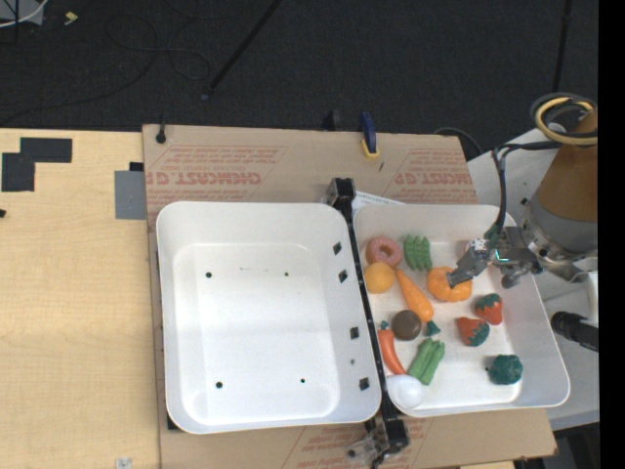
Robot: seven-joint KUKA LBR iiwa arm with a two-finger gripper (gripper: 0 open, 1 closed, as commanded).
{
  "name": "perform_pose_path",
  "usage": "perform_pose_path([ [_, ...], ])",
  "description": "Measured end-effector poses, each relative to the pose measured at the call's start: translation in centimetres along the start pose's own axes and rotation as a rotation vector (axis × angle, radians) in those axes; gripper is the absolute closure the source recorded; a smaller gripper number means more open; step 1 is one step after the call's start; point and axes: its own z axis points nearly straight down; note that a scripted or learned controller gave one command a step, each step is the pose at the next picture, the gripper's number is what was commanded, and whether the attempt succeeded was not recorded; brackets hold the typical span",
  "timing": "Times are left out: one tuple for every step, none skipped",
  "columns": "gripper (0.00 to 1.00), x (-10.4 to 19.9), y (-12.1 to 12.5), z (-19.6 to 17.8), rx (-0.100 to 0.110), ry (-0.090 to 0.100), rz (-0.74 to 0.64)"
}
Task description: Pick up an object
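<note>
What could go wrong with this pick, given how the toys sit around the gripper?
1. The gripper sits at the orange toy, whose rounded top may slip out.
2. The carrot and strawberry lie close, so a finger could nudge them.

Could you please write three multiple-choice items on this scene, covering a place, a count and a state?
1. Which bin holds the toy foods?
A. left bin
B. right bin
C. both

2. How many red strawberries lie there?
A. two
B. four
C. none

3. Where is the gripper?
A. over the left bin
B. low in the right bin at the orange fruit
C. off the bench

Answers: 1 B, all lie in the right bin. 2 A, two strawberries. 3 B, the gripper sits at the orange fruit.
</note>
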Motion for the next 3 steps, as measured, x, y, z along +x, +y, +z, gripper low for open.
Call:
perform_pose_path([
  [0.00,3.2,4.4,11.1,0.000,0.000,-0.003],
  [0.00,11.4,9.1,-0.2,-0.013,-0.001,-0.007],
  [0.00,6.4,5.3,10.7,0.006,-0.002,0.004],
])
